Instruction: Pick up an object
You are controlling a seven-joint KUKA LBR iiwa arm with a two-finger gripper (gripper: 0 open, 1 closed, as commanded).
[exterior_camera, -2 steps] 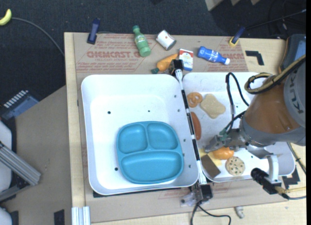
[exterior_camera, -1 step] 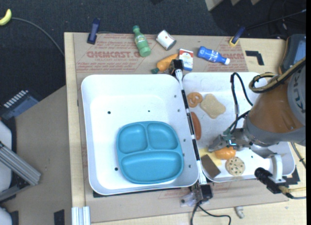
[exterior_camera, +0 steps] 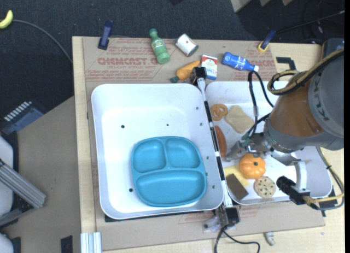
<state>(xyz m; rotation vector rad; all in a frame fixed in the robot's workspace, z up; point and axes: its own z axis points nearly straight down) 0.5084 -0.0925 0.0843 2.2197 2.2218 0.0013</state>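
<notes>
My gripper (exterior_camera: 247,149) hangs low over the right bin (exterior_camera: 322,176), at the end of the grey arm with its orange band (exterior_camera: 292,116). Directly under and in front of it lies an orange round fruit (exterior_camera: 252,166), touching or nearly touching the gripper's tip. Around it in the same bin are a speckled cookie (exterior_camera: 264,186), a brown block (exterior_camera: 236,185), a red sausage (exterior_camera: 220,140), a slice of bread (exterior_camera: 239,118) and a small ring-shaped pretzel (exterior_camera: 219,111). The wrist hides the space just behind the fruit.
The left bin (exterior_camera: 117,110) holds a blue divided plate (exterior_camera: 168,170). On the bench behind the bins lie a green bottle (exterior_camera: 159,46), a white can (exterior_camera: 186,44), a carrot (exterior_camera: 187,71), a small carton (exterior_camera: 209,66) and a blue bottle (exterior_camera: 238,61). Black cables (exterior_camera: 252,90) loop above the right bin.
</notes>
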